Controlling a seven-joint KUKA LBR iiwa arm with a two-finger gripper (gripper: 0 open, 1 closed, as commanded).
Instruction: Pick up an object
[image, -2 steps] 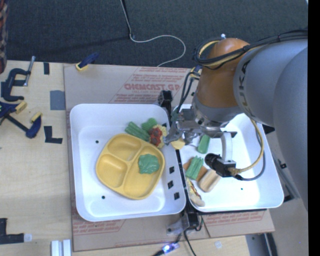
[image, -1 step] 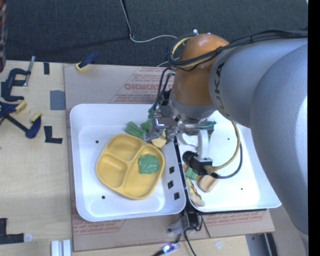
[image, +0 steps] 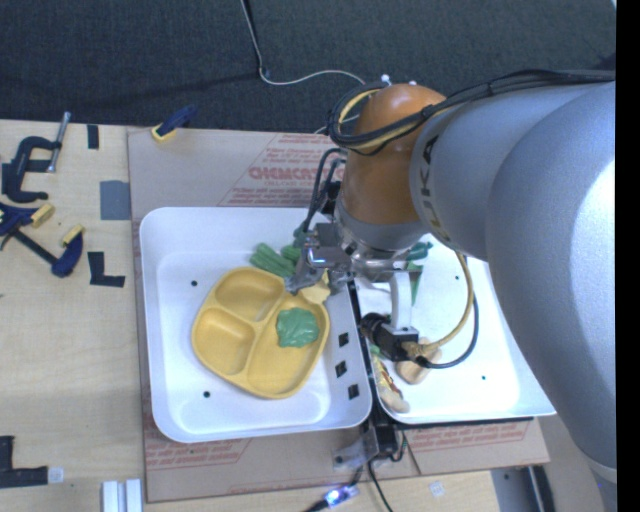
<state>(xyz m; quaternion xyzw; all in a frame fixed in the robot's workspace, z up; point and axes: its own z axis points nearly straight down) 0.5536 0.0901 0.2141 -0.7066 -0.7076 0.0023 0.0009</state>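
Note:
A yellow divided plate (image: 245, 335) lies in the left bin (image: 170, 300), with a small green leafy piece (image: 296, 327) on its right compartment. A green ribbed item (image: 270, 258) lies just behind the plate. My gripper (image: 314, 268) hangs low over the plate's far right rim, close to the wall between the two bins, under the orange band (image: 385, 160). In the right bin (image: 500, 375), small tan and brown items (image: 405, 368) lie near the front left. A green piece (image: 417, 251) peeks out from under the wrist there.
The big grey arm (image: 540, 230) covers much of the right bin. A cable (image: 462, 320) loops down from the wrist over that bin. Blue clamps (image: 40, 215) lie on the bench at the far left, outside the bins.

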